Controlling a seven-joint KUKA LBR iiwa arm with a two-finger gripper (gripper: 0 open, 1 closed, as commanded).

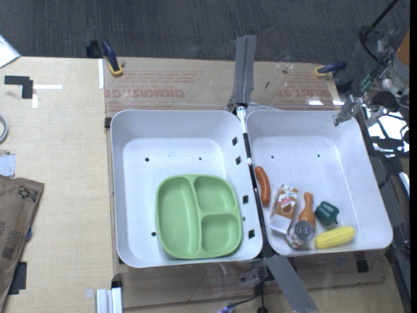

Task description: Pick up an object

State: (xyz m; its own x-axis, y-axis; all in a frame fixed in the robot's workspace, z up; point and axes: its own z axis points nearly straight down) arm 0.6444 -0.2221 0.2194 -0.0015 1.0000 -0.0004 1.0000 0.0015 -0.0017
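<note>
Nearest the camera, a green divided plate [199,215] lay in the left bin [130,149]. Right of it, the right bin [306,142] held a small sausage [262,182] against its left wall, then a snack packet [285,204], a brown bottle [303,222], a green pepper [326,212] and a yellow corn cob [335,236], all crowded near its front edge. At the far right, the jaws [348,109] hung above the bin's back corner, well apart from those things; whether open or shut, I cannot tell.

Dark grey carpet floor [169,12] beyond; pale wooden bench [58,135] — brown cardboard [16,233] at left
</note>
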